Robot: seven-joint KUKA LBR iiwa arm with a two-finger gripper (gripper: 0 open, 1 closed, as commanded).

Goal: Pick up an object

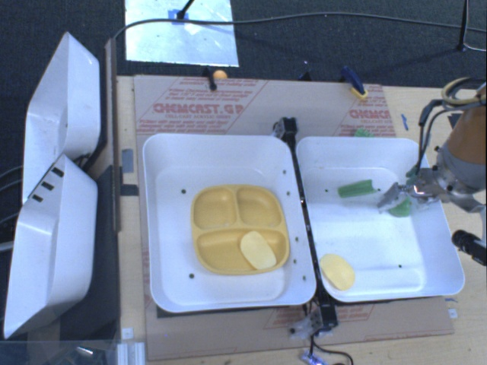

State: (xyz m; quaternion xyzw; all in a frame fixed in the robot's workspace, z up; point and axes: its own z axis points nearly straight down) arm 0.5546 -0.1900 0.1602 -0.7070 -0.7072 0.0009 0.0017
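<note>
Right white bin point(434, 280), green stick point(355, 189) lying left-right, gripper point(397, 198) beside it, grip state unclear

Bench is covered with a cardboard sheet point(228, 101) that has red Chemcast lettering on it. Blue clamp point(352, 80) at its back edge, plus a small orange ball point(220, 74) nearby. Shiny metal plate point(179, 20) lies on the dark carpet behind. Two white bin-like shells point(57, 181) sit stacked off to the left.
</note>
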